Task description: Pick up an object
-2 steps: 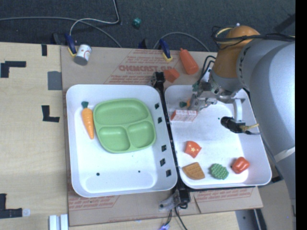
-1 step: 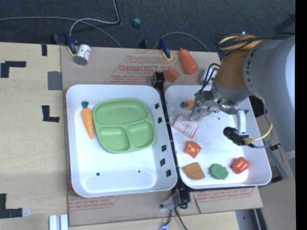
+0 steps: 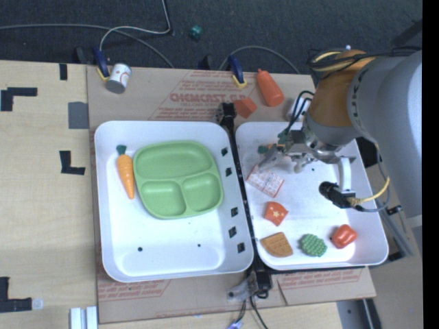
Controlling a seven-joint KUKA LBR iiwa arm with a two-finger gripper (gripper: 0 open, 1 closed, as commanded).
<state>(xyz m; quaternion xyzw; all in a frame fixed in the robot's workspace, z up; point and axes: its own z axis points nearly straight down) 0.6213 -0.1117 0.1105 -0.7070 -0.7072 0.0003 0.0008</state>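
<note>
A tan cracker-like piece (image 3: 276,245), a green knobbly piece (image 3: 313,245) and a red piece (image 3: 343,236) are seen along the right bin's (image 3: 370,256) near edge; all are judged light, stiff toys, best taken across the width; the gripper (image 3: 296,151) hangs above a pink-checked packet (image 3: 265,180); nothing is seen held; the white floor looks smooth, with room around.

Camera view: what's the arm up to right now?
The grey KUKA arm with the orange band reaches in from the right, its tool low over the upper part of the right white bin, above a small red-and-white patterned packet. Nothing is visibly held. Lying loose in that bin are a red block with a star, a tan cracker-like piece, a green knobbly ball and a red toy. The left white bin holds a green divided plate and an orange toy carrot.
</note>
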